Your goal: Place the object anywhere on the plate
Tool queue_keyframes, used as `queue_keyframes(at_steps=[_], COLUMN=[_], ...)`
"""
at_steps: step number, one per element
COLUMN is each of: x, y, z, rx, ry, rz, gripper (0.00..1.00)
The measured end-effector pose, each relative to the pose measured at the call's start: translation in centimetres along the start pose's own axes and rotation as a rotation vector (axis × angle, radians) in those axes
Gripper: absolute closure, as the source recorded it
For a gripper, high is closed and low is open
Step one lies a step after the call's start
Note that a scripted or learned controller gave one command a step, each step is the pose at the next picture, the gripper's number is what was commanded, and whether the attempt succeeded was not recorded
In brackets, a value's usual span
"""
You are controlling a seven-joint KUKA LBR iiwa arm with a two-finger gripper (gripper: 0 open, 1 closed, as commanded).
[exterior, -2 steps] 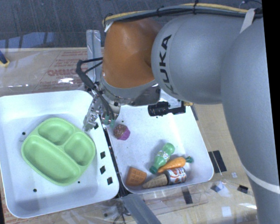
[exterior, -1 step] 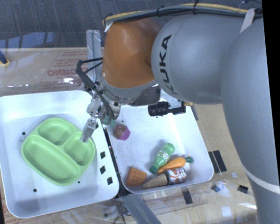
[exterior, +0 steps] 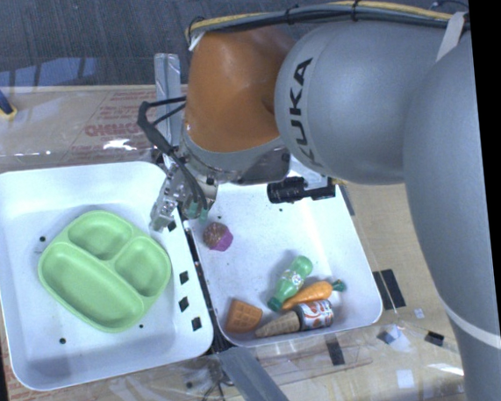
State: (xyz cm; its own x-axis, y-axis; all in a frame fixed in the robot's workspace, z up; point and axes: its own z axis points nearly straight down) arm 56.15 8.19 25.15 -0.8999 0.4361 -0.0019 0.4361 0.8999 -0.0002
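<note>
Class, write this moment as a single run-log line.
gripper: over the divide between bins, grasp unclear | plate: green, left bin, nothing on it | right bin: purple toy, bottle, carrot, cone

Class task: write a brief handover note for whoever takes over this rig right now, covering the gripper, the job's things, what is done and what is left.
Gripper: above the wall between the two bins, with something small and teal at its tip; a firm hold is not confirmed.
Green divided plate: in the left bin, nothing on it.
Right bin: purple toy, green bottle, carrot, ice cream cone.
Done: nothing placed.
Left: put the object on the plate.
</note>
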Motion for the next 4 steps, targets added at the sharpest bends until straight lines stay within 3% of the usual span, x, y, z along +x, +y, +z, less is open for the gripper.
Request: queue_keyframes(at_steps=[1,2,3,4], x=[0.0,-0.1,-0.1,-0.1], y=[0.0,0.0,0.1,0.1], z=[0.0,-1.1,-1.1,-2.1], rx=[0.000,0.000,0.000,-0.001], ry=[0.000,-0.002,-0.002,-0.003], rz=[0.000,-0.004,-0.004,-0.007], gripper=[0.00,1.00,0.00,1.00])
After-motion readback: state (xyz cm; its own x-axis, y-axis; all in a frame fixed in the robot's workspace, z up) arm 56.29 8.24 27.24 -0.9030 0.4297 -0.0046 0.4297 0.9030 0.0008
